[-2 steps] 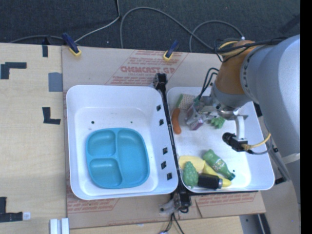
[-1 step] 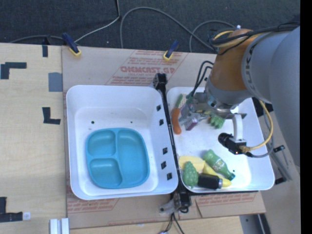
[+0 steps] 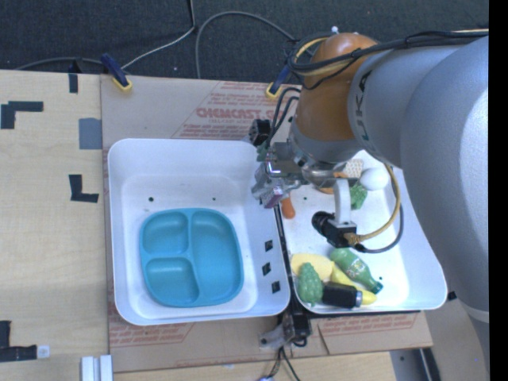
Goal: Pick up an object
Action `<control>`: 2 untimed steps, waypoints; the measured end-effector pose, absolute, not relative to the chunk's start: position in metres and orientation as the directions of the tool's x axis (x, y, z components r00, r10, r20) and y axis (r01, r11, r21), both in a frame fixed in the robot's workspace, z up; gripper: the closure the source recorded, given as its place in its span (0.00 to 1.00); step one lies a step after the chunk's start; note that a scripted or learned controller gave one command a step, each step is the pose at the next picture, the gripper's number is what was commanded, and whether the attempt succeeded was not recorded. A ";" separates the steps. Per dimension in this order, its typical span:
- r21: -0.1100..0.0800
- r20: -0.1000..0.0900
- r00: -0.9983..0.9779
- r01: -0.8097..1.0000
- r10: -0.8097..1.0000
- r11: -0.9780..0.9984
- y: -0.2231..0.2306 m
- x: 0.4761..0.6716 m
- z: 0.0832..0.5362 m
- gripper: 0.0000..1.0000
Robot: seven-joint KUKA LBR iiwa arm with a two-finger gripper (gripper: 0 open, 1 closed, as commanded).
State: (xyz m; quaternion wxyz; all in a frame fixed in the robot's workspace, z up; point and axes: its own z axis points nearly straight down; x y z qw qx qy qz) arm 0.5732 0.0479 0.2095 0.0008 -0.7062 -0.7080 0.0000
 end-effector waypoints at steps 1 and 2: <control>-0.002 -0.001 0.000 1.000 1.000 0.000 -0.007 0.556 0.184 1.00; 0.000 -0.001 -0.001 1.000 1.000 0.001 -0.030 0.583 0.239 1.00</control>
